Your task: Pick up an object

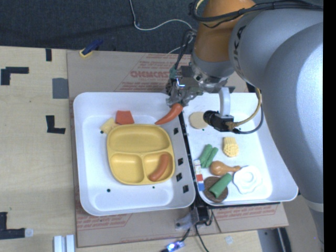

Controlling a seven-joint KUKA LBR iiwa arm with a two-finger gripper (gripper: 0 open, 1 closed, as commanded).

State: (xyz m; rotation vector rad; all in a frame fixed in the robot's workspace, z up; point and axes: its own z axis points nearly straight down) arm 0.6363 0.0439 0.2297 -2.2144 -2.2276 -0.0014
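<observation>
Bright, even light from overhead, and the two shallow white plastic bins [86, 140] glow almost to washout, their rims nearly losing detail. Soft short shadows only: a faint one under the yellow divided plastic plate [139, 154] in the left bin. The big grey metal arm [286, 67] looms close on the right, softly blurred and out of focus, with a pale sheen across its curve. The glossy orange band [223, 22] catches a highlight. The far dark backdrop stays dim. Overall slightly grainy, modest sharpness.

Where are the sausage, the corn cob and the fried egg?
sausage [161, 167], camera view, its middle, in the yellow tray.
corn cob [230, 147], camera view, its kernels.
fried egg [247, 179], camera view, its white.
</observation>
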